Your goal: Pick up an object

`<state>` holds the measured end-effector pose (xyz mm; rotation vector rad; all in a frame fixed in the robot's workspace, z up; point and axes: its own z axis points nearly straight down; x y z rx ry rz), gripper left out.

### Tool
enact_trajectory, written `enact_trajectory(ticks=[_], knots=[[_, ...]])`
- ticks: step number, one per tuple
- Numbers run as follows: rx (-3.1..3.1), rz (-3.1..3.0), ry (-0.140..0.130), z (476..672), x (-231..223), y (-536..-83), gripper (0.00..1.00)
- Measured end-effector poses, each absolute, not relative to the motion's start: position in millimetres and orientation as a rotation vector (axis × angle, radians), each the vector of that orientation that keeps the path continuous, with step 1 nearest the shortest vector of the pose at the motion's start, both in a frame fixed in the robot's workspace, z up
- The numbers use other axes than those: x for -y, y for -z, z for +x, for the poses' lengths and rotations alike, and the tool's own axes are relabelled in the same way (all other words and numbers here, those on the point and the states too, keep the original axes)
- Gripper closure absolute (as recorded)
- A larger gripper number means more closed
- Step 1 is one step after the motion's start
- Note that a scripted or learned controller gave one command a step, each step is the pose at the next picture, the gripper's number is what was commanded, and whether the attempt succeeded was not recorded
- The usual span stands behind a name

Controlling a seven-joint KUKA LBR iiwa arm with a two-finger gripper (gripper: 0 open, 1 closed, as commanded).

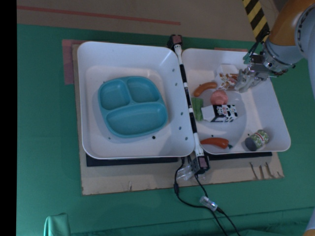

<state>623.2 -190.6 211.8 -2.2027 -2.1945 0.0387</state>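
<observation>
In the right bin (275, 117), my gripper (247, 84) hangs over the upper part, just right of a white packet with red print (226, 77). Its fingers look open and nothing shows between them. Left of and below the gripper lie an orange sausage (204, 88), a pink round item (219, 97), a cow-patterned milk carton (222, 113) and a green piece (197, 108). Near the front edge of that bin are a second sausage (215, 142) and a small can on its side (257, 139).
The left bin (93, 58) holds a teal divided plate (132, 106). A ridge with a black-and-white strip (188, 100) separates the two bins. Cables (197, 193) trail over the green mat in front. Yellow-black tape (252, 6) marks the floor behind.
</observation>
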Motion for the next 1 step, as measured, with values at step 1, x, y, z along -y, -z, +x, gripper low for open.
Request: enact_trajectory(ticks=[1], knots=[[2.187, -2.195, -0.052, 628.3, 192.4, -211.5, 1.00]])
